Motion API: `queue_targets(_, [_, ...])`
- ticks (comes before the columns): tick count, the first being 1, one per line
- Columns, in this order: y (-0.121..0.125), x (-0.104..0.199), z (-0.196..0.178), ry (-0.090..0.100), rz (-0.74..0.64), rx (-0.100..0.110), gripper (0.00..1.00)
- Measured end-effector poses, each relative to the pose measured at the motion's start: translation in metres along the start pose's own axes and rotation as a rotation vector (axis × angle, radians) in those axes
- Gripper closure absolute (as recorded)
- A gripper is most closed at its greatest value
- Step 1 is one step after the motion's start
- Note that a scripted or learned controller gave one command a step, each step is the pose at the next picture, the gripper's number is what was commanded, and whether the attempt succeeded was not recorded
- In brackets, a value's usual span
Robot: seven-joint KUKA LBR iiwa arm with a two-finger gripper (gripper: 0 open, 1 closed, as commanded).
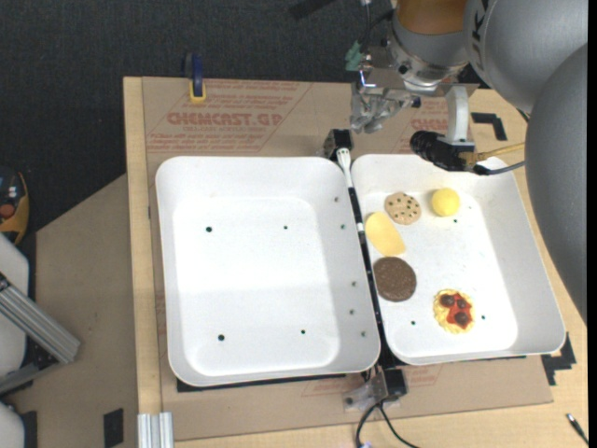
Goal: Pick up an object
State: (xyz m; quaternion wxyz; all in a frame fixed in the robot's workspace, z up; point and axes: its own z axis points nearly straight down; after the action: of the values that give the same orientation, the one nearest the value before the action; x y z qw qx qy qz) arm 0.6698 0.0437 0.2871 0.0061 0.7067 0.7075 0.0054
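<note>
We see the arm (522, 35) cut off by the top and right edges, so most of its body is out of frame. The end effector (373, 115) hangs above the tabletop (140, 250), just behind the far edge of the right bin (522, 334); it's small and blurred against cables, so we can't tell whether it's apart or together, and nothing shows in it.

Objs all lie in the right bin: a choc-chip cookie (403, 207), a yellow ball (446, 202) just beside it, a pale yellow piece (384, 234) near the bin's left wall, a dark brown round disc (395, 278) below that, and a small pizza-like piece (454, 311) w/ red topping nearer the front. What the pale piece is exactly, we can't make out. The left bin (187, 185) shows only four dark dots.

Red print on the brown board (242, 115) behind the bins reads "CHEMCAST G.P"; a second red print to the right is partly hidden by the end effector and unreadable. A blue-and-yellow clamp (196, 76) sits at the board's far edge.
</note>
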Motion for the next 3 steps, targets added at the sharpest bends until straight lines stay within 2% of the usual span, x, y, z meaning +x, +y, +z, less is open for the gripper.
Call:
queue_targets(1, [-0.002,0.003,-0.031,0.001,0.0,0.01,1.0])
queue_targets(2, [-0.036,0.055,0.009,0.003,-0.004,0.024,1.0])
queue_targets(3, [-0.022,0.056,-0.018,0.001,0.0,0.011,1.0])
